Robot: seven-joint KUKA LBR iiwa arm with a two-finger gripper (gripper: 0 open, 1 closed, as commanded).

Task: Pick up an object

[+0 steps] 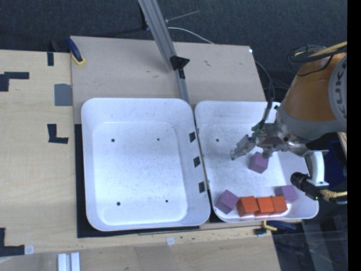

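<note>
The grey arm with its orange band (318,95) is cut off by the right edge of the view, so its upper links go unseen. Its bulk covers the right wall of the right-hand shallow white bin (225,114) (the far right corner too). The top of the small purple cube (259,162) sits under the two-finger gripper (254,145), and whether they touch is unclear. The small purple block at the bin's near right corner (289,192) is partly hidden behind the row of orange blocks (261,205). The light wooden worktop (34,112) runs off the left edge.
</note>
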